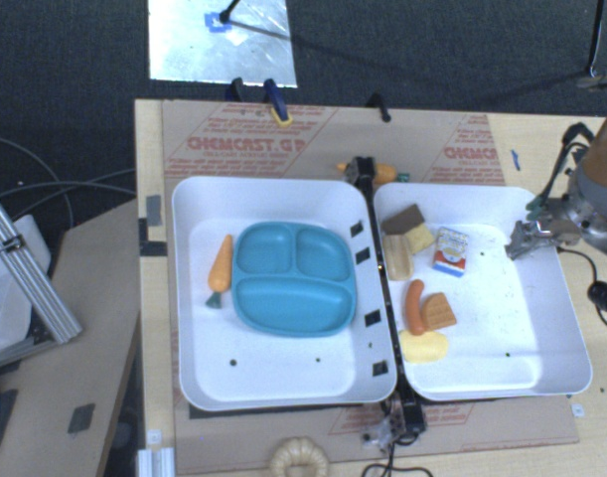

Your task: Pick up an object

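My gripper point(523, 239) hangs over the right edge of the right bin point(541, 366), with nothing seen between its fingers. To its left in that bin lie several toy foods: a small red, white and blue box point(450, 250), a brown block point(403, 218), a pale yellow block point(419, 238), a tan bread piece point(396, 257), a red sausage point(414, 306), a brown cracker point(439, 311) and a yellow piece point(424, 346). The nearest item, the box, is well apart from the gripper.
The left bin point(199, 366) holds a blue divided plate point(291, 277) and an orange carrot point(220, 268) at its left. A small orange object point(382, 174) lies behind the bins. A tan ring point(299, 458) sits at the bench's front edge.
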`<state>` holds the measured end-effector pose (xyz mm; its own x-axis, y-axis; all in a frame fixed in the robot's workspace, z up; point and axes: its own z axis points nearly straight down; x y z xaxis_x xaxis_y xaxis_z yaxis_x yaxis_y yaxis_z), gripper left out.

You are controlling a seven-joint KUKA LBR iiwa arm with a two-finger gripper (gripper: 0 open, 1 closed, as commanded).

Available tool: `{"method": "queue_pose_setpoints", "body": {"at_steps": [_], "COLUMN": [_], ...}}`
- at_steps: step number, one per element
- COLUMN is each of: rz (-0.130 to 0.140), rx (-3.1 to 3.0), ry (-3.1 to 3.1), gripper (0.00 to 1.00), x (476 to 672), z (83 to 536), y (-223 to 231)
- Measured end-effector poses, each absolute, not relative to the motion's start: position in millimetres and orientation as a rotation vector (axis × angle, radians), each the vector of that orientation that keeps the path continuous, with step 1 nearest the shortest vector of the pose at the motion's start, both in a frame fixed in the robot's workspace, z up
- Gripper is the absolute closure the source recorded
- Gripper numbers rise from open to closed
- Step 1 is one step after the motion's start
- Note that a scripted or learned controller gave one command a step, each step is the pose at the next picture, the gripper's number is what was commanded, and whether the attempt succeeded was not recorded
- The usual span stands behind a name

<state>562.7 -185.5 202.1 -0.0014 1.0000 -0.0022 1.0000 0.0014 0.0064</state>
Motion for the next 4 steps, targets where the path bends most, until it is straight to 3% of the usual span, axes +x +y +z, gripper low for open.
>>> {"method": "queue_pose_setpoints", "body": {"at_steps": [1, 2, 4], "rz": [0.004, 0.002, 0.001], "rx": [2.214, 2.213, 2.213], "ry": [2.223, 2.231, 2.233], "gripper": [1.0, 1.0, 1.0], "x": [563.9, 549.3, 492.3], "z": [226.0, 220.0, 214.1], "y": [-185.7, -132.5, -43.5]}}
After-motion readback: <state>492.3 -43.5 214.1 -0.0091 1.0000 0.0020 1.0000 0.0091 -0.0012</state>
